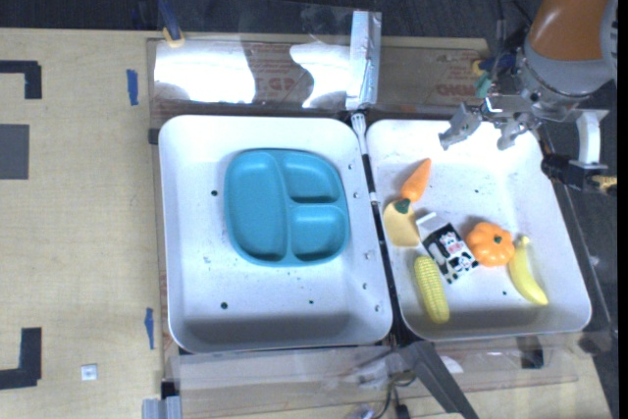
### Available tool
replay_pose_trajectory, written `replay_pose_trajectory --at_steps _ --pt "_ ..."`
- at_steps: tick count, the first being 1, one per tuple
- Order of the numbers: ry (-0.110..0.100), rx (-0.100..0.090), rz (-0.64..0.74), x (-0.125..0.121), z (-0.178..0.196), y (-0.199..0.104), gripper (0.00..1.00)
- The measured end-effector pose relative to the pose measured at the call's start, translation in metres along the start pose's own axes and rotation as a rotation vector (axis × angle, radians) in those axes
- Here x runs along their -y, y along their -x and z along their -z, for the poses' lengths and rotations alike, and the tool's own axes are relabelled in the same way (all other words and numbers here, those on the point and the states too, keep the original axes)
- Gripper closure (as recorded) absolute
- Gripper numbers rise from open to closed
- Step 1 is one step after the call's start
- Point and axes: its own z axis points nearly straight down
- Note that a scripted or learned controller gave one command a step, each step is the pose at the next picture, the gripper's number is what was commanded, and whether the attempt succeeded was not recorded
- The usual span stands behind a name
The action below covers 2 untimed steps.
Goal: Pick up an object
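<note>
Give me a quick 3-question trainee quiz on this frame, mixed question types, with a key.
1. True or false: the blue divided plate lies in the same bin as the toy corn.
2. Multiple choice: what lies touching the orange pumpkin's right side? A) carrot B) banana C) corn
3. Short answer: where is the gripper relative to the right bin?

Key
1. False: the plate is in the left bin, the corn in the right one.
2. B, the banana.
3. Over its far edge, beyond the carrot, with open fingers and nothing between them.
</note>
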Motion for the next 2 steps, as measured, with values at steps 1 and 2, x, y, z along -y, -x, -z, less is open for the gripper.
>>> replay_pose_trajectory --at_steps 1,2 --pt "0.018 0.007 0.319 -0.007 -0.116 0.015 0.0" --pt "0.008 0.003 0.171 0.043 -0.143 -0.008 0.0"
